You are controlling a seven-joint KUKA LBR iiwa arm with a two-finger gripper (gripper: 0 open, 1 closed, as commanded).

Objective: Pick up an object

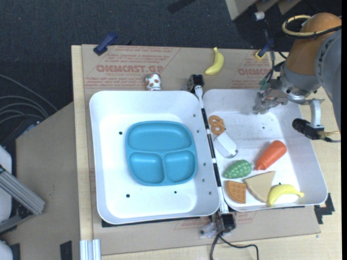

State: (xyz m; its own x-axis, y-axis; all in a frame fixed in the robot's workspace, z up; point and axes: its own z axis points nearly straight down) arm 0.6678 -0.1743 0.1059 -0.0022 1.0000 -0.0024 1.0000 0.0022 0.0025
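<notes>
The left bin (103, 145) holds a blue divided plate (160, 151) near its middle, with bare white floor all round it and the widest free strip along the near edge. Behind this bin, on the brown board (130, 66), a small spotted cup (153, 81) lies close to the far rim, and a yellow banana (215, 62) lies further right, well apart from both bins.

The right bin (309, 161) has its things crowded toward the left wall and the near edge. A pretzel (217, 124) sits just beside the dividing rim, and a white block (224, 144) lies just in front of it. Nearer still come a green vegetable (237, 169), a waffle (235, 191) in the near left corner, a tan wedge of bread (259, 185) touching it, and a second banana (284, 193) against the near rim. An orange carrot (270, 154) lies tilted toward the middle. The far half of this bin's floor is open.

The gripper (264, 104) hangs over the far part of the right bin, apart from every item; whether it is released or clenched I cannot tell.
</notes>
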